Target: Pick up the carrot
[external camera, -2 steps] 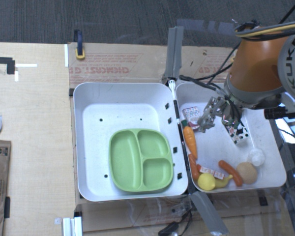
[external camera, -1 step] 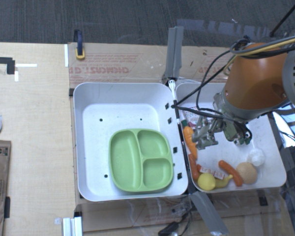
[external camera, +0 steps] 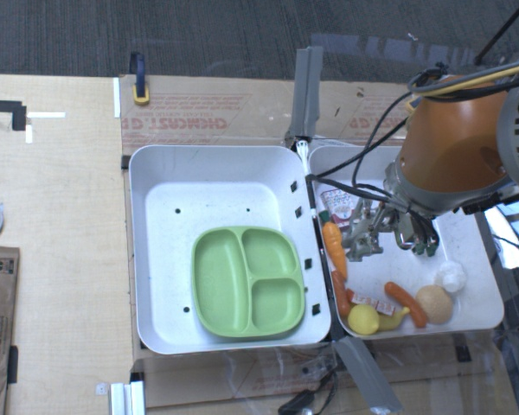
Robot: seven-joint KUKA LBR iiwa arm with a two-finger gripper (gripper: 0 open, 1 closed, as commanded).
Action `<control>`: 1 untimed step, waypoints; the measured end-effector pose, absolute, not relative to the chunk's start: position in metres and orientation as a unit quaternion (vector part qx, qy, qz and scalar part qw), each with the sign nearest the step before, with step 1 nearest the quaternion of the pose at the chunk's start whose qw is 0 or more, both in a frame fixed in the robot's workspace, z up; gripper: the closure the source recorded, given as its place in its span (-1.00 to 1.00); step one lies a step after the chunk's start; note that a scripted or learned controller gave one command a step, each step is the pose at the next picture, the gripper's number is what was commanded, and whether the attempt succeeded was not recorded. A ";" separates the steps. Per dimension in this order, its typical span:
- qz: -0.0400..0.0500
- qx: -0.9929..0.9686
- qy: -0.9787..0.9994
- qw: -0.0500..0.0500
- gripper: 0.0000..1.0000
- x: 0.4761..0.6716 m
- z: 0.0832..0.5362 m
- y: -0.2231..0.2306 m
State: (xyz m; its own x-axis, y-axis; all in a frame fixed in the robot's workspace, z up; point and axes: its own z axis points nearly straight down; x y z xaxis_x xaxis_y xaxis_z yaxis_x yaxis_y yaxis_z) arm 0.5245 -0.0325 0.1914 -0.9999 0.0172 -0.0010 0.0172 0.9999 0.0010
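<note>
Two bins side by side on a pale wooden bench (external camera: 52, 188): left bin (external camera: 135, 232) with a green plate (external camera: 246, 279), right bin (external camera: 467, 251) with all the clutter. Carrot (external camera: 333, 247) in the right one, lying flat and lengthwise, tight against the left wall. Gripper (external camera: 374, 239) hanging low just beside it on the right, nothing visibly held. Honestly can't tell if wide or narrow from this angle, too much cable and metal under the orange band (external camera: 454, 145). Looks like a toy carrot, so probably light, stiff, smooth plastic, a bit slippery, not fragile. Tapered too, so likely to squirt out if pinched near the thin end. Best bet: grab across the middle or the thicker half, closing across the width. Catch being the wall: barely any room on that left side, so maybe a nudge inward first, or a tilted approach. Bin floor smooth and white, so probably sliding rather than staying put if bumped. Crowded neighbourhood as well: packet (external camera: 337, 201) near the top end, red-orange piece (external camera: 342, 296) just below the lower end, then lemon (external camera: 363, 320), sausage (external camera: 405, 303), roll (external camera: 434, 303) and a white lump (external camera: 451, 277) toward the front. Plate well apart, no bother. Behind the bins, cardboard (external camera: 199, 106) and a clamp (external camera: 138, 78), dark carpet beyond.
</note>
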 end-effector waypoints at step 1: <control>0.000 0.009 1.000 0.001 -1.00 0.524 0.191 -0.032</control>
